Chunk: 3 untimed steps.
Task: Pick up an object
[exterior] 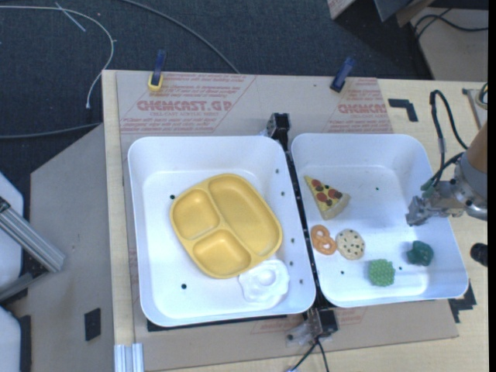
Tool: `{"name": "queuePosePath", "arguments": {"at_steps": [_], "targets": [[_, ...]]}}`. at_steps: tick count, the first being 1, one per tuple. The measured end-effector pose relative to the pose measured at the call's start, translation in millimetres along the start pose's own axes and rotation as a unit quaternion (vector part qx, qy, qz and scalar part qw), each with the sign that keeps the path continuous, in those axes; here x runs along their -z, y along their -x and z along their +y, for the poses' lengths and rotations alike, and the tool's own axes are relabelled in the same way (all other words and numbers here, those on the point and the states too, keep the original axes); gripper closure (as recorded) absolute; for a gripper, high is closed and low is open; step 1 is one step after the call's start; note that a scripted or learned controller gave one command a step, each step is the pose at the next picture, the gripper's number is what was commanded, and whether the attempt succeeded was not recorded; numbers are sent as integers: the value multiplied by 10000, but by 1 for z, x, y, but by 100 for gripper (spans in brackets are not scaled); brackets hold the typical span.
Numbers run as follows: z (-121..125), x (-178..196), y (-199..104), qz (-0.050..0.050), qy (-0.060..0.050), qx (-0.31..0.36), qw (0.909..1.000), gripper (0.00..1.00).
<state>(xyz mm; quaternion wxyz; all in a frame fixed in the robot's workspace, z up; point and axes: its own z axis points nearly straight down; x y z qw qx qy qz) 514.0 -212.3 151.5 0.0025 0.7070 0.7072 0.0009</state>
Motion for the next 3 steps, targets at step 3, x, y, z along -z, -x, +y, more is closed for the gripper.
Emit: {"name": "queuePosePath", "arguments": {"at_steps": [3], "targets": [[9,75,-112,21,-19,25,10000,100]]}}
